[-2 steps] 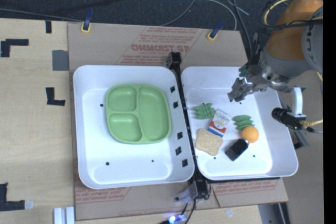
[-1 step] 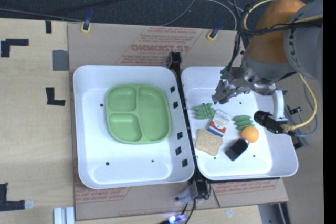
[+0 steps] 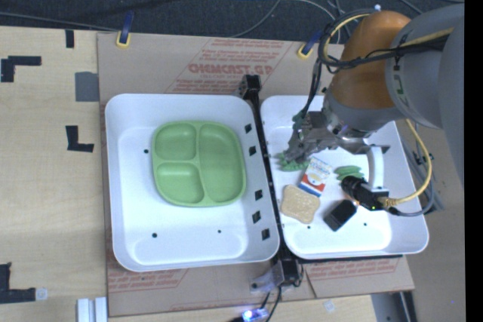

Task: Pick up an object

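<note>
You are at the reach-and-grasp step: the grey arm with the orange band [image 3: 373,60] has its tool [image 3: 308,141] low in the right-hand white bin [image 3: 407,237], near that bin's left wall, beside the divider between the two bins. The tool sits directly over, or against, a small dark green leafy-looking object [image 3: 290,159]. Whether the tool is released or clenched you cannot tell, as the wrist hides its tips, and nothing can be seen gripped.

The candidates for picking all lie in the right bin. A small white packet with red and blue print [image 3: 315,176] lies just beside the green piece, toward the worktop's front edge. A tan, toast-like square [image 3: 299,203] sits nearer the front still. A small black block [image 3: 340,215] lies to its right, and a second green piece [image 3: 349,172] lies near the bin's middle. The left bin [image 3: 128,237] carries a light green divided plastic plate [image 3: 200,164], well apart from the tool.

The next move probably calls for closing on the leafy piece and lifting straight up. Confirm that something hangs in the tool before counting it a pick.
</note>
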You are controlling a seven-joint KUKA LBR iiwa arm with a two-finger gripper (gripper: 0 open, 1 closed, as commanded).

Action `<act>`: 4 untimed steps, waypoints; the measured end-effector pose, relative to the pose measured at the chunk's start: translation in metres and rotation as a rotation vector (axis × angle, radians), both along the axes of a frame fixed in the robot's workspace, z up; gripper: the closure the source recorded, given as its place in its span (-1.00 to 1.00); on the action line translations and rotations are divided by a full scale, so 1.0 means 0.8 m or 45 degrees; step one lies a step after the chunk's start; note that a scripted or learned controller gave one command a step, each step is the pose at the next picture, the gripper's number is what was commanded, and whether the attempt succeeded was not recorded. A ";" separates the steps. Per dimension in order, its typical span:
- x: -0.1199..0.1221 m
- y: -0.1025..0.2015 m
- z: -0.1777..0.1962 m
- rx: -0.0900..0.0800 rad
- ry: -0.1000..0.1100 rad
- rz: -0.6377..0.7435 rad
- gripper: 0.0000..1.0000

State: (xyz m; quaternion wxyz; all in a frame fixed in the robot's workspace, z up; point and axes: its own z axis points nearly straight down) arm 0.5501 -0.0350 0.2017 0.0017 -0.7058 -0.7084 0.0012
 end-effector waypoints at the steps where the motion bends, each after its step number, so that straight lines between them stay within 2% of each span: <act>1: -0.033 0.070 0.003 0.000 0.000 0.002 1.00; 3: -0.078 0.173 0.039 0.000 -0.003 0.002 1.00; 4: -0.077 0.171 0.039 -0.002 -0.003 -0.001 -1.00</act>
